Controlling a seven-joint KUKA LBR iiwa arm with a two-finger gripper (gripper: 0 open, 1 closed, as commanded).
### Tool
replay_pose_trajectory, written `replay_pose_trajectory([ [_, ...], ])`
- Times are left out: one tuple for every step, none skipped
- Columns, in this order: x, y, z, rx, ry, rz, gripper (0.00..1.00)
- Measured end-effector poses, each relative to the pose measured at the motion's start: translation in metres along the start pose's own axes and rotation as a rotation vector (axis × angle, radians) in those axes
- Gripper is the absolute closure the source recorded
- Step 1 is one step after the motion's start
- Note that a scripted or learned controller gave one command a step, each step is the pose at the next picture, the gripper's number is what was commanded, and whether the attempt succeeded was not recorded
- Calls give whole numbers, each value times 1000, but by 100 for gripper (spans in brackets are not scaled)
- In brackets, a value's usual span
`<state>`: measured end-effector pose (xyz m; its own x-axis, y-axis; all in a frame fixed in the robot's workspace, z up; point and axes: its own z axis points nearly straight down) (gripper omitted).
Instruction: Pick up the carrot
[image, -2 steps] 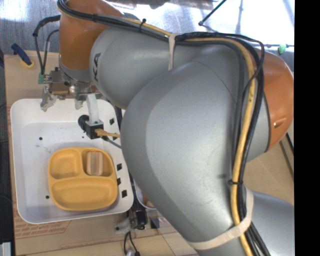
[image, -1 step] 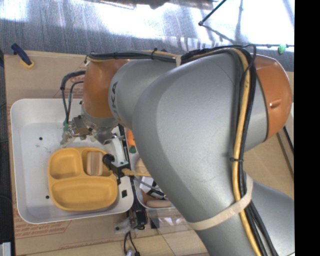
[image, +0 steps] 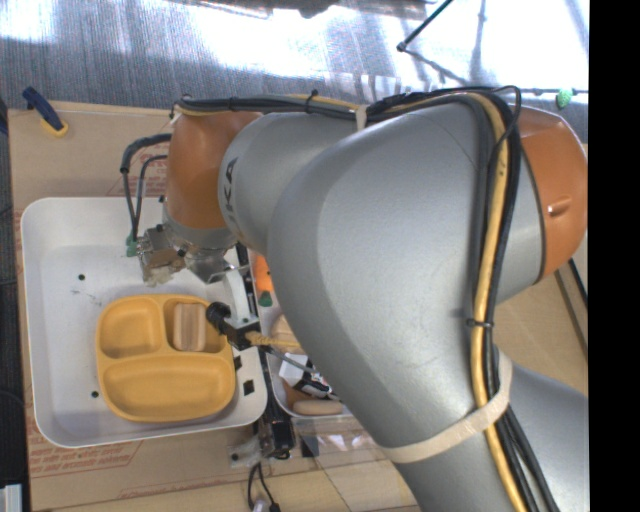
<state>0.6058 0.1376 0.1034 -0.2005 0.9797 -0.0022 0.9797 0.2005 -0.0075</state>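
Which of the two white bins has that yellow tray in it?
The left shallow white plastic bin holds the yellow three-compartment plastic tray. The right shallow white plastic bin, largely hidden under the grey arm, has no tray showing.

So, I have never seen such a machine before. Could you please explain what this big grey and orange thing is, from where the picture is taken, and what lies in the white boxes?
The big grey and orange shape is a robot arm, reaching in from the right. One camera fixed above the bench looks down at a slant. The arm's tool hangs over the left white bin; whether it is open or shut cannot be told. In that bin lies a yellow divided tray with a small tan block in one compartment. An orange piece, probably the carrot, peeks out beside the arm, near the wall between the bins. Nothing is seen held.
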Motion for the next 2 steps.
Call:
replay_pose_trajectory([
  [65,-42,-16,-5,4,278,100],
  [36,-56,-106,-7,4,580,100],
])
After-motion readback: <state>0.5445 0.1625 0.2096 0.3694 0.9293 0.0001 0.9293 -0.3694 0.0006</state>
